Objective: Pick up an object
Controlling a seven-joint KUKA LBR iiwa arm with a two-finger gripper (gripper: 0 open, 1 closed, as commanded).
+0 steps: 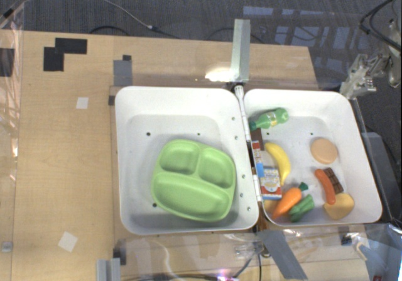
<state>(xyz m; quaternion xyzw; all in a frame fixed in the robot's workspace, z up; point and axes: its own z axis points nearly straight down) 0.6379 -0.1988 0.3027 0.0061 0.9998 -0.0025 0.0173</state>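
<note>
The right bin (314,99) holds several toy foods. A green bottle (270,118) lies on its side at the back left, with a yellow banana (278,160) in front of it. Beside the divider lies a small printed carton (269,180). An orange carrot (287,201) and a green pepper (302,207) sit at the front. A tan round disc (325,150), a red sausage (326,185) with a brown piece (335,181) against it, and a yellow-tan lump (339,206) are on the right. My gripper (362,77) hangs just beyond the bin's back right corner, apart from every object.
The left bin (135,116) holds a green divided plate (194,179). A metal post (241,50) rises behind the divider between the bins. The wooden bench top (56,148) stretches to the left. Cables hang at the upper right.
</note>
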